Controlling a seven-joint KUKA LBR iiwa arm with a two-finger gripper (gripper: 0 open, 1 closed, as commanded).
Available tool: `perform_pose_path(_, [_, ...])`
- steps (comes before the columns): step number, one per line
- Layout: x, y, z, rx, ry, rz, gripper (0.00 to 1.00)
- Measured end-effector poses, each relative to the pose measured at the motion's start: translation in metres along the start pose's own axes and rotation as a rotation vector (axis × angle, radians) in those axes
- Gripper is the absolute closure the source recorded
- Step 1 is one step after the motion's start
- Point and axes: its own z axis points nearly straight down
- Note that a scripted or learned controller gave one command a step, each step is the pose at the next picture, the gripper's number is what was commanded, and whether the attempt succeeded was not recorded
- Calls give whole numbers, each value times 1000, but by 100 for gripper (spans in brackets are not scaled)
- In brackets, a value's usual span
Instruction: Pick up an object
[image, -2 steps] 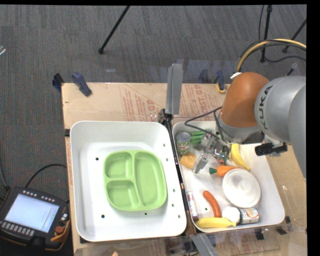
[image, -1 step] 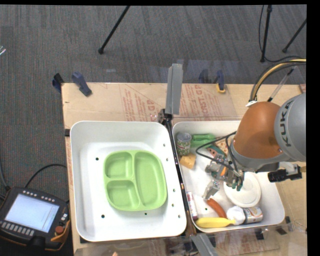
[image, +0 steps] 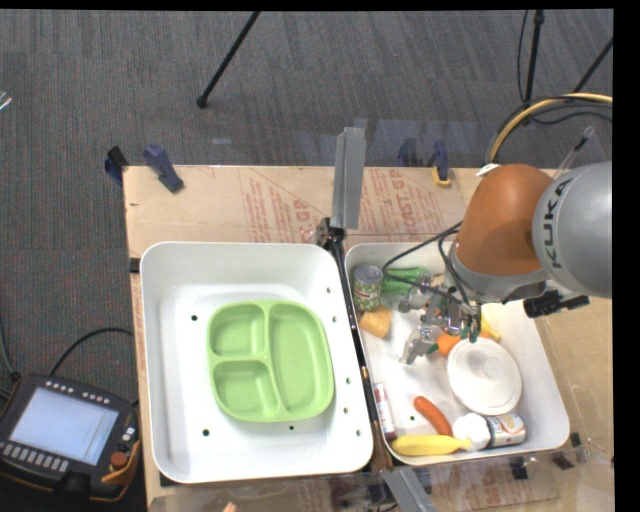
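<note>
Now the end effector (image: 428, 338) hangs low over the right bin (image: 553, 385); whether it is apart or together I cannot tell. Nearest lie an orange piece (image: 449, 342) just to its right and a yellow block (image: 377, 323) on its left.

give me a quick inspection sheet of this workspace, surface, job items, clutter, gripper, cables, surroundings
surface: wooden bench bearing two white bins, left bin and right bin.
job's things: right bin holds a can, yellow block, white bowl, orange sausage-shaped piece, banana, small jar, marker.
clutter: green divided plate in the left bin.
grippers: gripper low over the right bin, between block and bowl; whether it holds anything cannot be told.
cables: black wires by the wrist; yellow hose behind the arm.
surroundings: grey carpet, control tablet, blue clamps.
</note>
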Motion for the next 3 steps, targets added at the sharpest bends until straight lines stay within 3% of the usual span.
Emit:
perform_pose_path(1, [-1,1,-10,-1,-2,-1,100])
perform_pose_path(2, [0,1,-10,-1,-1,-1,0])
perform_pose_path(3, [34,-15,1,1,2,62,0])
